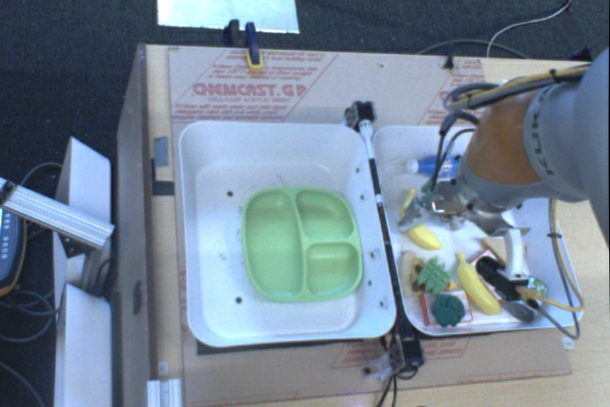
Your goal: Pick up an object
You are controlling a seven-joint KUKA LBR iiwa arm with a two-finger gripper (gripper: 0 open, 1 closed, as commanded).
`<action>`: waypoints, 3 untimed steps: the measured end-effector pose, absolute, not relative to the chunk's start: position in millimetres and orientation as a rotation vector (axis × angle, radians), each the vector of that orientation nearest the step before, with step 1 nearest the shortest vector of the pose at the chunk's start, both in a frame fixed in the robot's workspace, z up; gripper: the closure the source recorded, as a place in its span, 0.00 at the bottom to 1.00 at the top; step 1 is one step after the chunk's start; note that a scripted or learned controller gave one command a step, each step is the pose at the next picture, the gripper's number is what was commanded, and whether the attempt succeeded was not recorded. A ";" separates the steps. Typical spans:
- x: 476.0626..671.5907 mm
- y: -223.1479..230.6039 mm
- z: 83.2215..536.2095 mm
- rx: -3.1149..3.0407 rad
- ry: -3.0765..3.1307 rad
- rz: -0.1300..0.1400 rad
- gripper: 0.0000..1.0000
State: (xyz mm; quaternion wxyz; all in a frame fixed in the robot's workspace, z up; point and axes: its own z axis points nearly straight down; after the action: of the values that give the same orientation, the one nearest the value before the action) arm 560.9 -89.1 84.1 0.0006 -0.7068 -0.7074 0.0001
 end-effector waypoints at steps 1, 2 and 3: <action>530.1 -82.6 84.0 -2.220 -2.223 0.000 0.00; 600.5 -105.7 84.9 -2.220 -2.226 -0.002 0.00; 574.8 -84.3 100.9 -2.219 -2.225 -0.002 0.00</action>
State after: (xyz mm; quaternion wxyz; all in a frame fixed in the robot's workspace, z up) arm 574.8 -84.3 100.9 -0.0004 -0.7060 -0.7082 -0.0005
